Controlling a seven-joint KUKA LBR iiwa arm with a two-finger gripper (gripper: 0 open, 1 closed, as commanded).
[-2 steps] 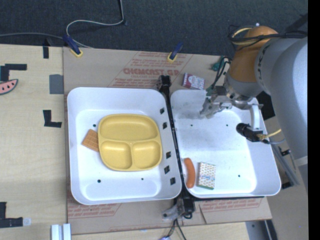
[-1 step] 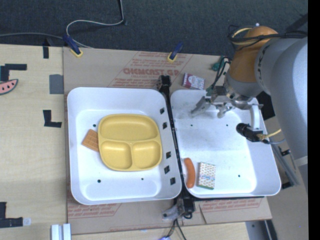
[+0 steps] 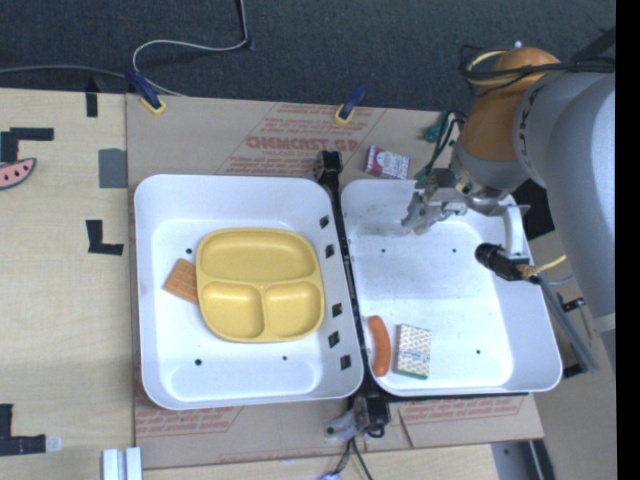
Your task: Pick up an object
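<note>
My gripper (image 3: 415, 218) hangs over the back part of the right bin (image 3: 455, 278), its fingers pointing down toward the bin floor with nothing between them. At the bin's front left lie an orange sausage-shaped toy (image 3: 378, 344) and, just right of it, a small patterned packet (image 3: 414, 351). In the left bin (image 3: 165, 358) sits a yellow divided plate (image 3: 262, 283), with a brown waffle-like piece (image 3: 182, 281) tucked against its left edge.
A small red and white packet (image 3: 386, 162) lies on the cardboard behind the right bin. Black clips (image 3: 334, 268) run along the seam between the bins. Blue and yellow clamps (image 3: 148, 92) hold the cardboard's back edge.
</note>
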